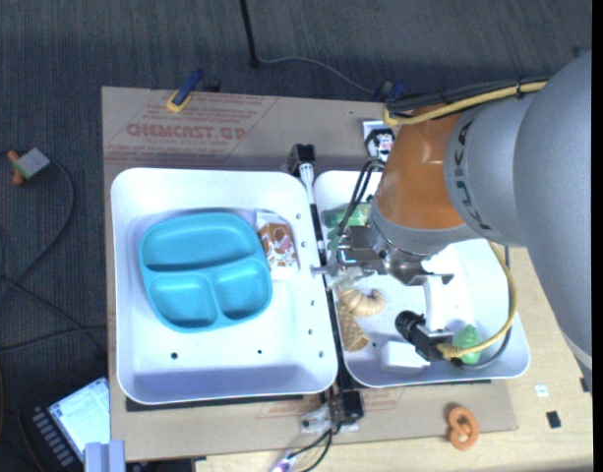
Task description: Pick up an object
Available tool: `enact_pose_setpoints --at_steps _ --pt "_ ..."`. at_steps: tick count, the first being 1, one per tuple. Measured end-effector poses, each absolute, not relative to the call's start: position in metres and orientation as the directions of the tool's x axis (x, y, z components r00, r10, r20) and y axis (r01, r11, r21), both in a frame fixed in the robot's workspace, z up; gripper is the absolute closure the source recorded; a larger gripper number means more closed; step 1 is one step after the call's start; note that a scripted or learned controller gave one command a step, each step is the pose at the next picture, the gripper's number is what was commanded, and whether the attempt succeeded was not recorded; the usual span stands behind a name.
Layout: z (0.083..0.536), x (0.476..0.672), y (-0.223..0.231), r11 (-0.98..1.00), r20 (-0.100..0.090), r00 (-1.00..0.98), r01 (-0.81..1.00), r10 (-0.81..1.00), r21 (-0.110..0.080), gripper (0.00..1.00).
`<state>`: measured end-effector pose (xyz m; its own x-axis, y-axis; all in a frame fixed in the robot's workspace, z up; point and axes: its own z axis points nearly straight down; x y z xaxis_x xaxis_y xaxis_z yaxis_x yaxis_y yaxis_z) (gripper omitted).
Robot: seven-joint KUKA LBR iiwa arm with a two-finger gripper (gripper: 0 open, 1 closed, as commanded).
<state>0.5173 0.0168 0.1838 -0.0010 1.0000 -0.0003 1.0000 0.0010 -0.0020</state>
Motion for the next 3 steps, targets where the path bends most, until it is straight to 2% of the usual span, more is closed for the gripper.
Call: enact_pose_setpoints --at_steps 1,2,3 --pt "0.184 0.483 0.018 -0.001 -0.001 0.001 1.0 1.0 -0.003 1.0" --pt "0.184 0.492 -0.085 -0.003 -0.002 0.003 1.0 1.0 -0.001 1.0" --pt "0.184 0.568 -0.058 0.001 -0.001 -0.001 1.0 1.0 0.0 1.0"
